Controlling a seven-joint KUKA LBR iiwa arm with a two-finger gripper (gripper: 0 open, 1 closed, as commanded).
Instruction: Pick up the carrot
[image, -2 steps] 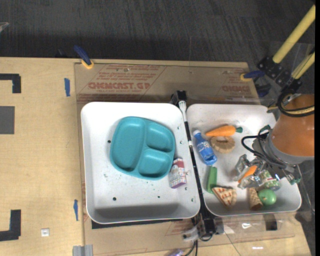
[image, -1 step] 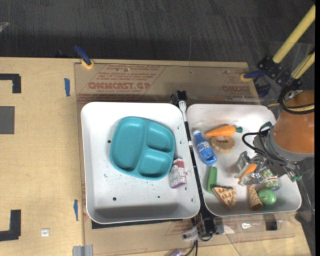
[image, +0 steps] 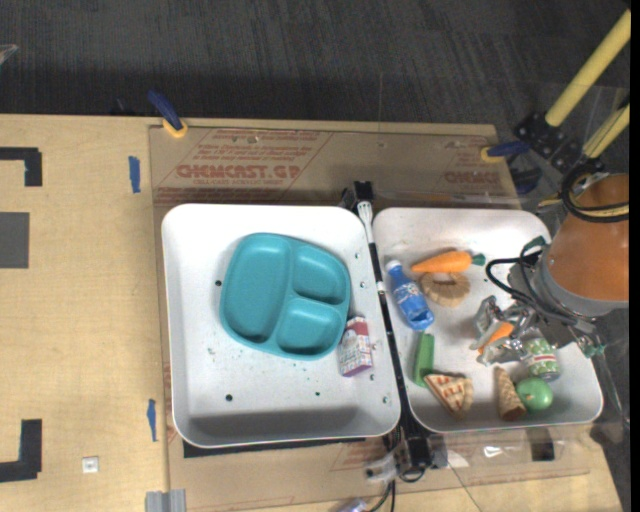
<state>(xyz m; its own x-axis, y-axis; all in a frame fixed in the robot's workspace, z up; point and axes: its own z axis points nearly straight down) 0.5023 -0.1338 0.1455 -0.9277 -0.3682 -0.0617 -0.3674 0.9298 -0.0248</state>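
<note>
The carrot (image: 445, 262), orange with a green tip, lies on its side at the back of the right bin (image: 395, 232), just behind a round tan biscuit (image: 446, 288). My gripper (image: 502, 332) hangs low over the right half of the same bin. It is to the right of the carrot and nearer the front, well apart from it. The arm's orange band (image: 595, 255) rises above it at the right edge.
Around the gripper in the right bin lie a blue bottle (image: 408, 297), a green stick (image: 425, 352), a pizza slice (image: 448, 390), a cone (image: 508, 392), a green ball (image: 538, 396) and a small can (image: 541, 356). The left bin (image: 190, 330) holds a teal divided plate (image: 285, 295) and a small packet (image: 354, 347).
</note>
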